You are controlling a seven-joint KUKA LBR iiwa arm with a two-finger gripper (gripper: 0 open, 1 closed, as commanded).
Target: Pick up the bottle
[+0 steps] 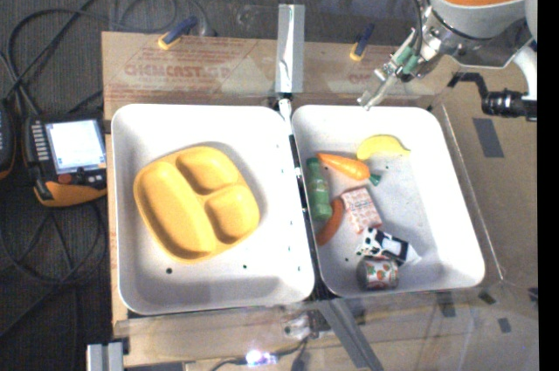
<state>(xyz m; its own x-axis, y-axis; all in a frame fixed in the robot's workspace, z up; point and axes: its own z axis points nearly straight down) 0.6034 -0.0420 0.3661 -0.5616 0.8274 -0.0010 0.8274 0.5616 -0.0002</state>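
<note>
The bottle (pixel 317 188) is small and green and lies on its side along the left wall of the right bin (pixel 454 212), its length running away from the camera. A red sausage-shaped piece (pixel 330 226) touches its near end and a carrot (pixel 343 166) lies just to its right. My gripper (pixel 374 95) hangs above the far rim of the right bin, tilted down to the left, well behind and to the right of the bottle. Nothing is seen held in it.
The right bin also holds a yellow fruit piece (pixel 383 147), a pink carton (pixel 359 209), a black-and-white item (pixel 385 246) and a small can (pixel 377 273). A yellow divided plate (pixel 199 202) lies in the left bin (pixel 131 273). A metal post (pixel 290 46) stands behind the bins.
</note>
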